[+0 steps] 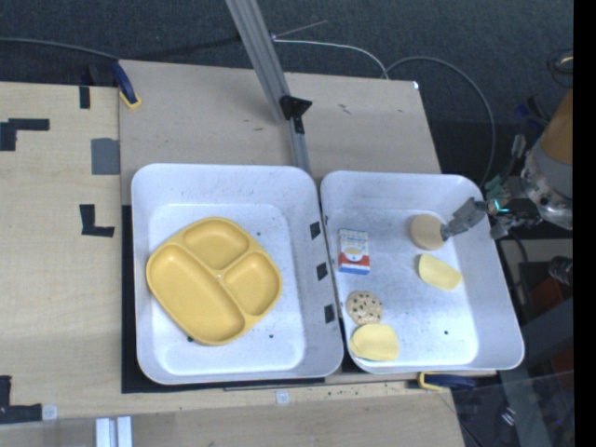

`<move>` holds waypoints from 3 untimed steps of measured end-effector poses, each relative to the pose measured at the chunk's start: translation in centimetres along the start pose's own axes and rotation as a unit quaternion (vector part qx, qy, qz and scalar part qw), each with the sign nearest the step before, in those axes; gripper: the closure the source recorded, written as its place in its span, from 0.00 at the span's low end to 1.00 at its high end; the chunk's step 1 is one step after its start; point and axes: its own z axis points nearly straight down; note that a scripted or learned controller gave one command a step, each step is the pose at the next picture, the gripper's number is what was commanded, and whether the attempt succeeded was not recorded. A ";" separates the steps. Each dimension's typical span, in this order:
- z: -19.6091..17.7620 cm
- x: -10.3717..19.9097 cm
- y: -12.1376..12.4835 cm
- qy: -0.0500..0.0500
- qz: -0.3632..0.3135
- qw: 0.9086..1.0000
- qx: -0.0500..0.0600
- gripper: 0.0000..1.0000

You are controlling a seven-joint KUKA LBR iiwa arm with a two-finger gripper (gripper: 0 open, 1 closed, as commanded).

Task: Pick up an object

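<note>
A: Where are the jaws (pixel 463 219) just now?

B: Low over the upper right of the right bin (pixel 484 329), reaching in from the right edge. The grey tip lies just beside a round tan piece (pixel 426 232), at its right side, perhaps touching it. I cannot tell whether they are released or clenched; the tip is too small and blurred. Nothing shows between them.

A: And what lies near that piece?

B: Just below it, a pale yellow wedge (pixel 439 272). Further left in the same bin, a small white packet (pixel 354 251) with red and blue print. Below the packet sits a speckled cookie (pixel 364 305), and just under that, a flat yellow piece (pixel 374 342) near the bin's front wall.

A: The other bin?

B: The left bin (pixel 219 177) holds a yellow divided plate (pixel 213 278) with three compartments, lying slantwise. Both bins stand side by side on the worktop (pixel 363 119), their inner rims touching. A grey metal bar (pixel 262 47) slants down from the top toward their junction.
</note>
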 end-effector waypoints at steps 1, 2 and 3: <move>-1.0 0.1 0.0 0.000 -0.001 1.000 0.000 1.00; -5.0 2.5 5.7 -0.001 -0.002 1.000 -0.004 1.00; -12.8 0.8 7.1 -0.002 0.000 1.000 -0.005 1.00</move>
